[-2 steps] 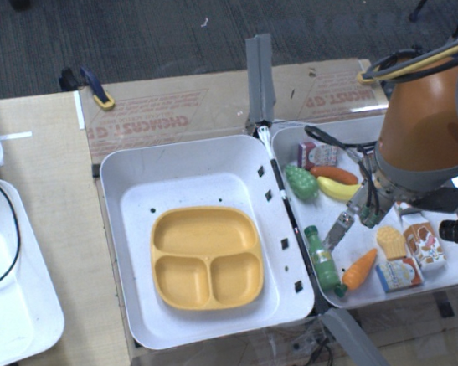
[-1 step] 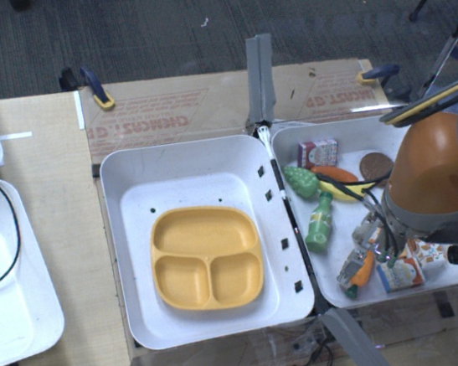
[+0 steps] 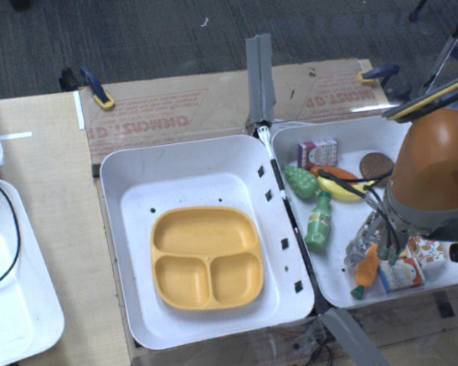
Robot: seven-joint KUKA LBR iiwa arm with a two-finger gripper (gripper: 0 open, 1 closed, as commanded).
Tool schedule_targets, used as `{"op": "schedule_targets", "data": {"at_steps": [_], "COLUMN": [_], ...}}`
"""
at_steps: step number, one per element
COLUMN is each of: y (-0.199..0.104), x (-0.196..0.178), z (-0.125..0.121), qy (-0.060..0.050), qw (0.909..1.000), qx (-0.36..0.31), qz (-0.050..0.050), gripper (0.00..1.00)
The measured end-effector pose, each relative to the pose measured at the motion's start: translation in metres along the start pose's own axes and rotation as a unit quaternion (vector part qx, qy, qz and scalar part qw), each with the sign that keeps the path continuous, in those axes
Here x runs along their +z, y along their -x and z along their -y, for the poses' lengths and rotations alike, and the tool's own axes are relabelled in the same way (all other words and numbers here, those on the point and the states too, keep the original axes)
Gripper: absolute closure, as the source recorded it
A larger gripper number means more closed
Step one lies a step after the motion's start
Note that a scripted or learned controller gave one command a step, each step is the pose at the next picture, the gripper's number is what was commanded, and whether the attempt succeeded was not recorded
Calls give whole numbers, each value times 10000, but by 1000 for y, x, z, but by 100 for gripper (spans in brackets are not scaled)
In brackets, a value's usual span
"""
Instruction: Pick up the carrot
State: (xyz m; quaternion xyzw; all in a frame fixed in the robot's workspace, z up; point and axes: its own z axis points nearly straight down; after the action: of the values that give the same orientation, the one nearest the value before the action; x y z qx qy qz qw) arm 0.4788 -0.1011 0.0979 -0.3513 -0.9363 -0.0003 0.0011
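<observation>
From the camera above the counter, you see the claw [image 3: 374,244] low in the right bin [image 3: 329,291], its fingers closed around the carrot [image 3: 366,269], whose green end points to the bin's near wall. A green bottle [image 3: 318,225] and banana [image 3: 342,190] lie just beyond. The left bin [image 3: 126,235] holds a yellow divided plate [image 3: 207,257].
</observation>
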Motion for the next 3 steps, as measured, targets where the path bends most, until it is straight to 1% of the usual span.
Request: {"op": "schedule_targets", "data": {"at_steps": [1, 2, 3], "y": [53, 53, 106], "x": [8, 8, 8], "z": [-4, -4, 23], "qy": [-8, -7, 37], "qw": [9851, 9850, 9759], "qx": [1722, 1724, 2181], "qz": [6, 6, -95], "gripper": [100, 0, 0]}}
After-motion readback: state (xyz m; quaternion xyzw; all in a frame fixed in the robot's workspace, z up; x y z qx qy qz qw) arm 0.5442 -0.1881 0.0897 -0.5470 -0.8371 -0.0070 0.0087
